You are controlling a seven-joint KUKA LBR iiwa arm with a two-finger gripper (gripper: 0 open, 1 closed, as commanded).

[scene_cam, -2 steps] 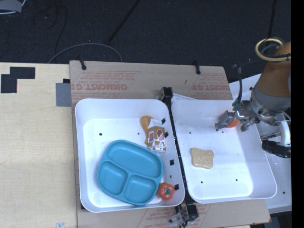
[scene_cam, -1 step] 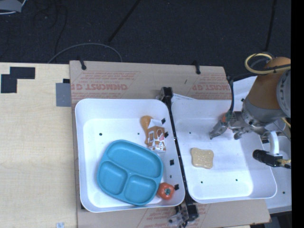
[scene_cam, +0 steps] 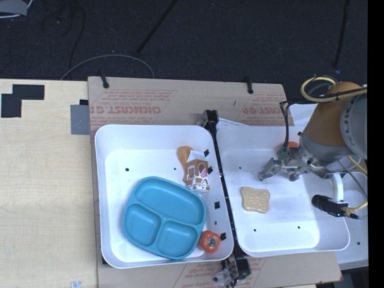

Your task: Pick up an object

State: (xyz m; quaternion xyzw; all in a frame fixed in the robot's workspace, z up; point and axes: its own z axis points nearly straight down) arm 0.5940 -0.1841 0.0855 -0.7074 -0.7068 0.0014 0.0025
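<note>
Count: two white bins; left bin (scene_cam: 111, 161) holds one blue divided plate (scene_cam: 163, 216), one red tomato-like ball (scene_cam: 209, 241), one small printed packet (scene_cam: 197, 176) and one tan scrap (scene_cam: 184, 155). Right bin (scene_cam: 288, 236) holds one slice of toast (scene_cam: 255, 200).

Gripper (scene_cam: 269, 170) sits low in the right bin, fingers spread apart, nothing between them. Toast lies just below the fingertips, apart from them, flat; nearly square, slightly longer axis running across the bin, left-right. All other items lie well left of the fingers.
</note>
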